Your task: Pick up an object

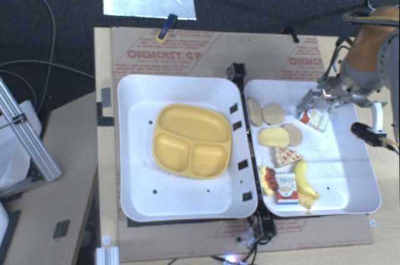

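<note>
- Yellow plastic comes nearest: a toy banana (304, 182) lies along the front of the right bin (356, 195), with a small red-and-white carton (286, 188) just beside it on the side towards the yellow tray (191, 139); its print is too small to read.
- Behind those, further from the viewer, sit a wedge like a pizza slice (286, 156), a pale yellow round piece (274, 136), and two tan bread-like pieces (265, 112), all in the half of the right bin that lies closest to the yellow tray.
- That tray, with three compartments, rests in the middle of the left bin (134, 107) and holds nothing.
- On the far side of the food cluster from the tray, the gripper (320, 99) sits low over a small red-and-white packet (314, 119), which appears tilted; its label cannot be read.
- Whether the claw is spread or clenched cannot be told, nor whether the packet is between it.
- By my reading, the step in hand is the grasp attempt on that packet; the next move calls for a firm closure and a straight lift, watching for the packet to slip.
- Beyond both bins, the cardboard sheet (187, 51) bears red lettering that seems to read "CHEMCAST GP", repeated near the arm.
</note>
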